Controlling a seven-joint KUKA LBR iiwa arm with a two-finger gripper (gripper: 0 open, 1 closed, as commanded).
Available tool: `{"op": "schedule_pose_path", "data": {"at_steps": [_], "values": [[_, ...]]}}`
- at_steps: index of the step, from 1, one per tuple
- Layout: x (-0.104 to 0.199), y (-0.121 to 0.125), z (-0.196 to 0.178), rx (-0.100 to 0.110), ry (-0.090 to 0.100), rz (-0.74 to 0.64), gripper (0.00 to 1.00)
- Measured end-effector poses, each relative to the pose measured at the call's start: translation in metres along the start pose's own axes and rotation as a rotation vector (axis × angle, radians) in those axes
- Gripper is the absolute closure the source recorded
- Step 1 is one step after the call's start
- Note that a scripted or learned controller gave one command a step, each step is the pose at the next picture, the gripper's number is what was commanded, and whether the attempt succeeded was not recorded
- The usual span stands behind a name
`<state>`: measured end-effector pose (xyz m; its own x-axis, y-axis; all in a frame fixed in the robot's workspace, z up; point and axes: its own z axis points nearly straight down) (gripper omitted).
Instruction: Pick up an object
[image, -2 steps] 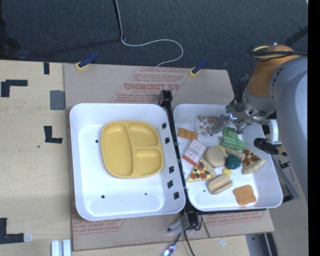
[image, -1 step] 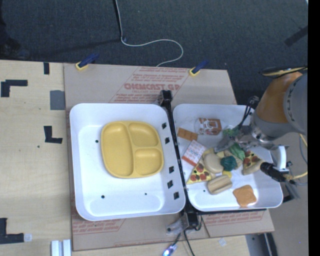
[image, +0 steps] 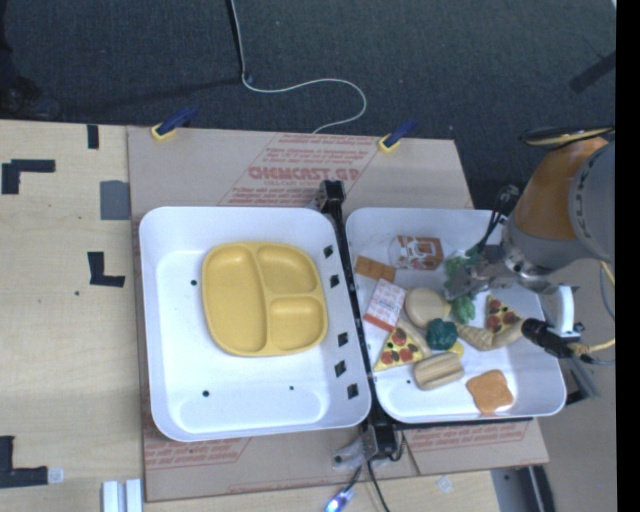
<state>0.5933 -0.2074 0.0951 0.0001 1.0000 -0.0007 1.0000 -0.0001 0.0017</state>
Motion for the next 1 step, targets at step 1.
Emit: {"op": "schedule_pose_path", "data": {"at_steps": [1], "values": [[0.0001, -0.0003, 0.0007, 0.001, 0.000, 0.000, 0.00]]}}
